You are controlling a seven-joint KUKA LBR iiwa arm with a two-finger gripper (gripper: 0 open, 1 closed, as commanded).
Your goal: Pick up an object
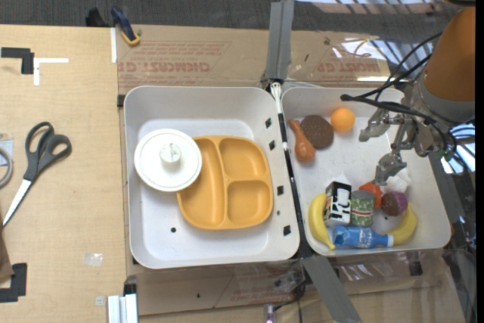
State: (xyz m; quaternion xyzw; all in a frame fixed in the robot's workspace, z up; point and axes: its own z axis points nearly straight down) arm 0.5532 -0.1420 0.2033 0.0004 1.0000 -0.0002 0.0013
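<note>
Fingers (391, 165) of the gripper point down into the right bin (439, 238), and they stand narrow, with nothing visible between them; the tips are just above the cluster of objects in the near part of this bin. The closest candidates lie directly below and a little toward the near side: a small red piece (370, 191), a dark purple round fruit (394, 202) and a green can (362, 209) just beside it. A yellow banana (320, 223) curves along the near wall, its long axis following the rim, and a blue bottle (361, 240) lies flat on it, long axis running left to right. These things touch each other, so there is little free room for the fingers to go down between them, and I judge that a neighbour may be pushed. More open room is at the far side of the bin, where an orange ball (342, 119) and a brown round thing (318, 131) sit apart, well to the left of the fingers. The left bin (144, 238) holds a yellow divided tray (234, 185) and a white lid (168, 159).
</note>
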